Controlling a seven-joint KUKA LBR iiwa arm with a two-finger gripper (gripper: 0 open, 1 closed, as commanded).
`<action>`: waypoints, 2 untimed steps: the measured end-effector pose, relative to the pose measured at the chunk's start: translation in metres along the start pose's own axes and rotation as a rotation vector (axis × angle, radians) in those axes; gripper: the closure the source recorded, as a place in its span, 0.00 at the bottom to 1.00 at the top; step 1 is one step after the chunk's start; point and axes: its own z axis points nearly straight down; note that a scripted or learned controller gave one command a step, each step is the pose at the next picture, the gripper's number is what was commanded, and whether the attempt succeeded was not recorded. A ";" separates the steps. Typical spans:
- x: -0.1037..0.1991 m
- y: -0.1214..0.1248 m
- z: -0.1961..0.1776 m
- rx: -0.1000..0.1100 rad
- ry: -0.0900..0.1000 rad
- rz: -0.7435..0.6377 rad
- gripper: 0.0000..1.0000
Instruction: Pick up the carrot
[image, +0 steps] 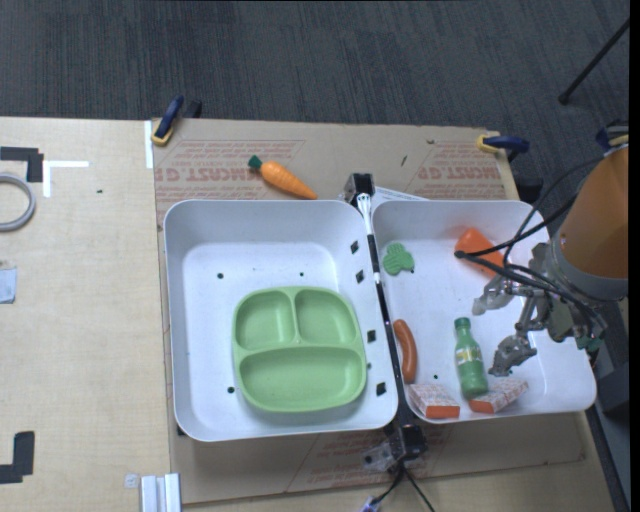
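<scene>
Orange carrot (283, 178) outside both bins, near bench far edge; gripper (505, 325) released, over right bin's (440, 225) near right corner.

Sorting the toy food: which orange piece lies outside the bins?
The carrot, with its green top, lies on the cardboard behind the left bin. The orange wedge and sausage lie in the right bin.

A broad orange band (603, 225) is seen above the wrist. Black cables (520, 240) are routed to a grey metal gripper (505, 325).
</scene>
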 end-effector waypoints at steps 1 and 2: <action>-0.084 -0.022 -0.042 -0.001 -0.001 -0.338 0.00; -0.097 -0.012 0.106 -0.002 0.001 -0.392 0.00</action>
